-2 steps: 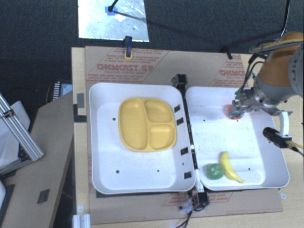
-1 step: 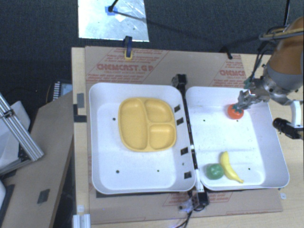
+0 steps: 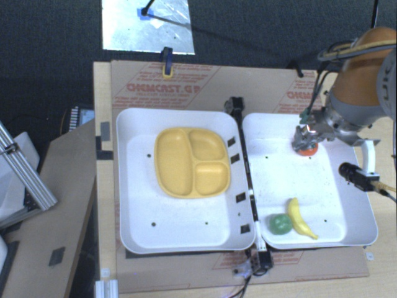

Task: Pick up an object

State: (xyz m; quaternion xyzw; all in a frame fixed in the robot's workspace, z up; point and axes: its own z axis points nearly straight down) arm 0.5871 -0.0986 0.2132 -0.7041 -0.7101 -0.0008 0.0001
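Note:
My gripper (image 3: 304, 143) is low in the far part of the right bin (image 3: 273, 172), right over a small orange-red object (image 3: 308, 149) that peeks out beneath it. The fingers' state is hidden from here. A yellow banana (image 3: 300, 218) lies near the front of the same bin, and a green round object (image 3: 280, 223) sits just to its left, touching or nearly touching it. The grey arm with its orange band (image 3: 363, 73) comes in from the upper right.
The left bin (image 3: 136, 185) holds a yellow divided plate (image 3: 191, 162). A black divider with clips (image 3: 243, 166) runs between the bins. A black fitting (image 3: 358, 177) sticks in over the right bin's right wall.

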